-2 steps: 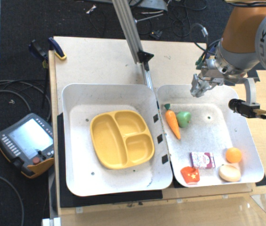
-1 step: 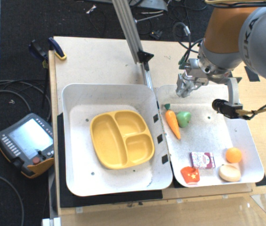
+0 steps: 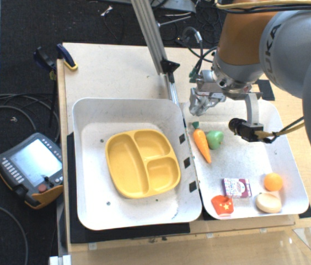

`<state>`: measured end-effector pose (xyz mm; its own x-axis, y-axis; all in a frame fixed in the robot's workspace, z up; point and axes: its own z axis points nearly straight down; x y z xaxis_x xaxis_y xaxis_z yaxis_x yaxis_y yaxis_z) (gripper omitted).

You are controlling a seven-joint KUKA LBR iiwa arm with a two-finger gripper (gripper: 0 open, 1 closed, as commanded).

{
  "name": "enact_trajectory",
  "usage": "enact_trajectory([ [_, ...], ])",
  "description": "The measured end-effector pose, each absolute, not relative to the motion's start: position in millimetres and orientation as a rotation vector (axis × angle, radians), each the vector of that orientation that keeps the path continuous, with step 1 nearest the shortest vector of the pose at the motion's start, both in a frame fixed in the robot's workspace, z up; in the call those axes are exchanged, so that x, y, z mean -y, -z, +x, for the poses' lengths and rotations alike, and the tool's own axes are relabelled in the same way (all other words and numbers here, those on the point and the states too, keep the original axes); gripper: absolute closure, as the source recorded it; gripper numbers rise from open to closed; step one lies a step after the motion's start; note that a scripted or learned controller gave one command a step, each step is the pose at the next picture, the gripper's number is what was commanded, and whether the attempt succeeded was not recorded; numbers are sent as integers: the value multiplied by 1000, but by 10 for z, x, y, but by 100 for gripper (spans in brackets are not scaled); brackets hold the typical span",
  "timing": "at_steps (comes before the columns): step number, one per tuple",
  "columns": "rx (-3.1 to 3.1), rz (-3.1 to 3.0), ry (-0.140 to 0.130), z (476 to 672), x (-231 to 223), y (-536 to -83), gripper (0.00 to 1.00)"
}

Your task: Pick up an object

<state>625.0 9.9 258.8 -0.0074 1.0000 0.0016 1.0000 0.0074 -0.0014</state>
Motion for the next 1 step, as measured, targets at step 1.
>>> enact_trajectory([
  [1, 2230, -2210, 0, 6167, -677, -2607, 100],
])
